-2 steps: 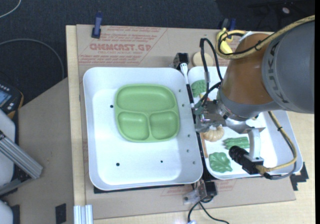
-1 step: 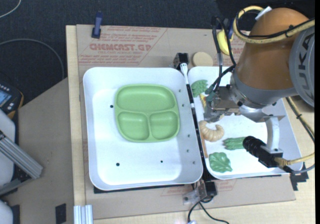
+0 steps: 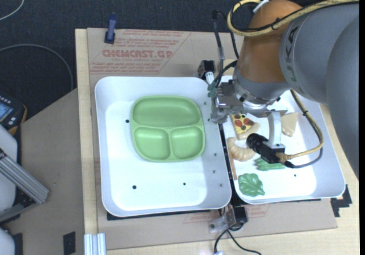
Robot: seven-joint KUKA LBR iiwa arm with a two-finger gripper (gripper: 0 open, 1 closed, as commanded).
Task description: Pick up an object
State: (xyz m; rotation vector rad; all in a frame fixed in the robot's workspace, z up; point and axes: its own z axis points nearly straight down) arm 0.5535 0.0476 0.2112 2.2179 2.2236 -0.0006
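My gripper (image 3: 248,109) hangs below the orange wrist band, low over the back of the right bin (image 3: 328,182). Right under it lies a toy pizza slice (image 3: 244,125), partly covered by the wrist. A pale croissant (image 3: 240,150) lies just in front of the slice, near the bin's left wall. A beige wedge (image 3: 290,124) rests to the right of the gripper. A green leaf (image 3: 251,184) lies at the front of the bin, and a smaller green piece (image 3: 269,164) lies behind it. I see nothing held.
The left bin (image 3: 114,179) holds a green divided plate (image 3: 168,127). A black part with a yellow cable (image 3: 259,144) sits over the right bin beside the croissant. The grey arm covers the right bin's far right side. A blue clip (image 3: 110,29) lies on the board behind.
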